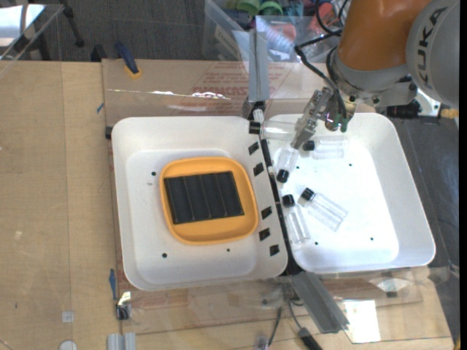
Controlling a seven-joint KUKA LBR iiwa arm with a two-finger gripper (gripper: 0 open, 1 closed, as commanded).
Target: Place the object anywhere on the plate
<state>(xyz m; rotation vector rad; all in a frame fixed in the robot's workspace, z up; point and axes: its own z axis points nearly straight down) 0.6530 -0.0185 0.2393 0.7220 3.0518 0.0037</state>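
An orange plate (209, 199) with a black ribbed centre lies in the left bin (139, 261). Several clear vials with black caps lie in the right bin (408, 246): one (327, 208) near the middle, one (295, 223) by the divider, one (286, 163) further up the divider, and one (327, 149) near the back. My gripper (321, 131) hangs open over the back left part of the right bin, just above the rear vial. I see nothing between its fingers.
A row of black tabs (261, 188) runs along the seam between the bins. A grey upright post (257, 71) stands at the back of the seam. A clear tub of coloured items (270, 6) sits behind the bins.
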